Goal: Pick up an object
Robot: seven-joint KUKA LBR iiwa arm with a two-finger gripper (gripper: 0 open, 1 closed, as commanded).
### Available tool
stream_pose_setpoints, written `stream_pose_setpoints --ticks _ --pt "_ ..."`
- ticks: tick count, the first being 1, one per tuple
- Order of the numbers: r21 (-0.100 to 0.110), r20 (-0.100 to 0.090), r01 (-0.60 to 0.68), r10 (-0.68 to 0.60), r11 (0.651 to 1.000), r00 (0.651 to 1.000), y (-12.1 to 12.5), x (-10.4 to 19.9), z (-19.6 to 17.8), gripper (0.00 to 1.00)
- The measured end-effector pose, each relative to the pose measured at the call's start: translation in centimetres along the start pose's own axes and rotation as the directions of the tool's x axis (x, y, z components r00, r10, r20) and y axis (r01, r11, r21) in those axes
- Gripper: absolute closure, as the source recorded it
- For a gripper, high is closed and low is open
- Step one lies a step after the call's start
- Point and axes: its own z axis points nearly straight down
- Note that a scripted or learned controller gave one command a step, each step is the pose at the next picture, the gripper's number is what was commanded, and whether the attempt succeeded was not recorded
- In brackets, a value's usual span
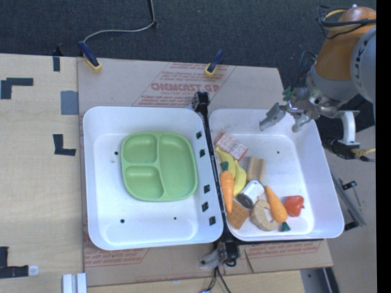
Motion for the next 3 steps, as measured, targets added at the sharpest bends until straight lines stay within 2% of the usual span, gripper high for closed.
stream_pose_setpoints --ticks 1,2,3 --pt "0.003 -0.001 0.000 0.000 1.000 1.000 -5.5 3.2 7.7 0.00" --pt "-0.002 0.001 -0.002 0.002 1.000 1.000 -11.3 -1.1 12.3 0.00" --pt "-0.012 0.013 -0.005 0.005 1.000 1.000 -6.1 4.0 12.1 0.00"
